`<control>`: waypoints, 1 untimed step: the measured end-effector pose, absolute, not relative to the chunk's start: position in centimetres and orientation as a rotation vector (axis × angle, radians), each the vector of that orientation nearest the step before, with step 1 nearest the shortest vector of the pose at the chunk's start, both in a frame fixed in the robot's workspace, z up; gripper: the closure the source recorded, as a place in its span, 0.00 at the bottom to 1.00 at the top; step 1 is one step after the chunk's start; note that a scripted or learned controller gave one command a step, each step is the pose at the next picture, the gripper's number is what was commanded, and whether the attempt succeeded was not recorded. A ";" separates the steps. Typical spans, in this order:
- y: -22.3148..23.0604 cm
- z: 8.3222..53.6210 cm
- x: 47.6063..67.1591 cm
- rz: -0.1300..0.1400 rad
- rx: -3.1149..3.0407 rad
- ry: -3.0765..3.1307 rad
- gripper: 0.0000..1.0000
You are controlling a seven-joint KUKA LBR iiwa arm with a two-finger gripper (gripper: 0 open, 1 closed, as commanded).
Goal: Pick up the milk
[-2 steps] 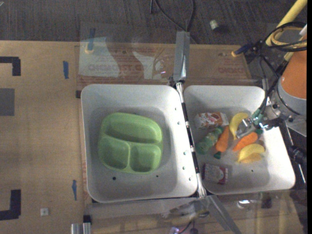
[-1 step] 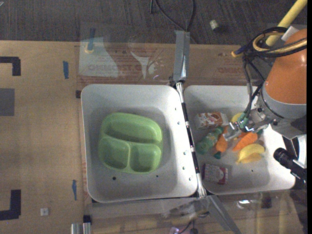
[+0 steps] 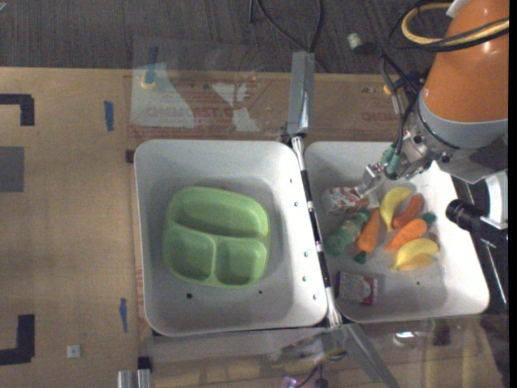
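Observation:
In the right bin [image 3: 468, 293], a small white and red carton that looks like the milk [image 3: 345, 199] lies on its side near the bin's left wall. My gripper [image 3: 378, 172] hangs just above and to the right of it, close to its upper right corner. Nothing visibly sits in the gripper. The grey arm with its orange band [image 3: 472, 63] reaches in from the upper right and hides the bin's back right corner.
A second white and red pack [image 3: 357, 288] lies at the right bin's front left. Carrots [image 3: 408, 233], two bananas [image 3: 393, 203] and a green vegetable [image 3: 343, 234] crowd the middle. The left bin [image 3: 153, 176] holds a green divided plate [image 3: 216, 236].

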State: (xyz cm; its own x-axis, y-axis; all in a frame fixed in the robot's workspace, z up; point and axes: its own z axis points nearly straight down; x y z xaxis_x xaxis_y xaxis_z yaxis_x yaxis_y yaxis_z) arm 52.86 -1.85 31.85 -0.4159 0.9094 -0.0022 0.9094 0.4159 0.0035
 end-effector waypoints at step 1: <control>-2.0 31.9 55.7 0.004 1.206 2.894 1.00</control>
